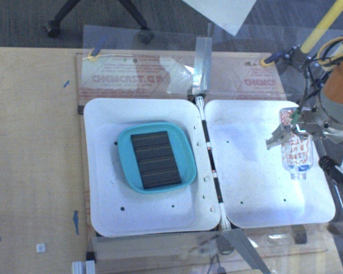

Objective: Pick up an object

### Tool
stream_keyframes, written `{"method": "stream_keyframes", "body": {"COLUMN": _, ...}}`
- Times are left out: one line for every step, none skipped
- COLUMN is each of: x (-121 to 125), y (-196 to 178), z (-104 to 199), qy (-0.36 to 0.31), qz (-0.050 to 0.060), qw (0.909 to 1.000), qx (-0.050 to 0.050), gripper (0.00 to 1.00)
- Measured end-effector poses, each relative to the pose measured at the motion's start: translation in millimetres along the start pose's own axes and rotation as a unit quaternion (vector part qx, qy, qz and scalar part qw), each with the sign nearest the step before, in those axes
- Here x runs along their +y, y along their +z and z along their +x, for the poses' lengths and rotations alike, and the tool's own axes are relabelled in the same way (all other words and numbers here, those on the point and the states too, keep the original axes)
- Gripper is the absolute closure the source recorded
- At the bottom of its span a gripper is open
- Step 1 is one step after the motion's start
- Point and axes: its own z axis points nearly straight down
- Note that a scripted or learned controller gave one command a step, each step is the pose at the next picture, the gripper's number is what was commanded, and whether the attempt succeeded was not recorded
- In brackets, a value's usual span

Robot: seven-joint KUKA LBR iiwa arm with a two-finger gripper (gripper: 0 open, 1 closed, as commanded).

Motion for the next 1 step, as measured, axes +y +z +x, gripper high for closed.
{"method": "stream_keyframes", "body": {"x": -8.5, "y": 91.1, "z": -57.0, "qy": -0.027, "qz": 0.001, "qw": 0.9996, "qx": 0.004, "gripper": 0.00}}
